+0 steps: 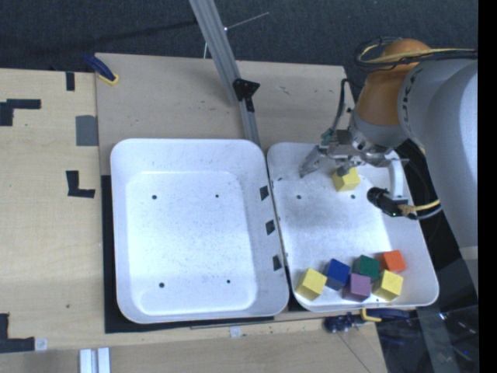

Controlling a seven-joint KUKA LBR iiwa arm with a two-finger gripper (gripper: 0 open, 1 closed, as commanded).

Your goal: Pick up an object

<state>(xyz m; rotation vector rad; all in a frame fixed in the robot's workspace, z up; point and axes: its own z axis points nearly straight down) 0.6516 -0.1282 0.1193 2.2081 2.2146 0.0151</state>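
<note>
One yellow cube (346, 179), end effector (339, 160) above

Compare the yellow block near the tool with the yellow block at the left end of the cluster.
The yellow block near the tool lies alone at the far end of the right bin. The yellow block at the cluster's left end sits at the near rim, beside the blue block. Both are small yellow cubes.

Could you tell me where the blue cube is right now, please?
The blue cube lies in the right bin, near its front edge, between a yellow cube and a green cube.
</note>
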